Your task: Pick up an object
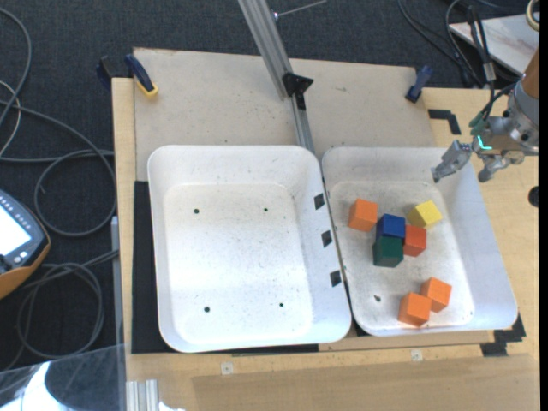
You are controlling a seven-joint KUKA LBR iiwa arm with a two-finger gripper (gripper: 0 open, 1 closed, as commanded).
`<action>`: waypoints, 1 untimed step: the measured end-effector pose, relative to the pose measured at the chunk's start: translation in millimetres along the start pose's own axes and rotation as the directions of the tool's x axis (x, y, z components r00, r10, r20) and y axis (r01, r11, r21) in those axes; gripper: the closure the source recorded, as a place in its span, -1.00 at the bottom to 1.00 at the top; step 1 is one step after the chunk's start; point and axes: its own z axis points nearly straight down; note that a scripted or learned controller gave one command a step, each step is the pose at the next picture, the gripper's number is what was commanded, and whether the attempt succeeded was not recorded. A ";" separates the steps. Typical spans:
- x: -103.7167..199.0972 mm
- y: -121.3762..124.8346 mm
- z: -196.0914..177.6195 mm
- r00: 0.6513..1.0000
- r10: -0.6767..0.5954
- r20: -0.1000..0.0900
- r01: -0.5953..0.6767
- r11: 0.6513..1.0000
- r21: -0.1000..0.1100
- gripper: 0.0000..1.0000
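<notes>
Camera view: gripper (467, 164) spread apart, grasping nothing, above right bin (488, 229) near blocks (393, 234)

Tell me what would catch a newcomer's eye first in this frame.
The bright cluster of blocks in the right bin: an orange block, a blue block above a dark green block, a yellow block, and two orange blocks nearer the front. Next, the end effector hanging over that bin's far right corner, open and holding nothing. The left bin lies beside it.
</notes>
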 end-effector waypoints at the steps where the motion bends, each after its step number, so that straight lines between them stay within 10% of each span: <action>1: 0.0 0.8 -2.8 1.000 -0.001 0.002 0.001 1.000 -0.004 -1.00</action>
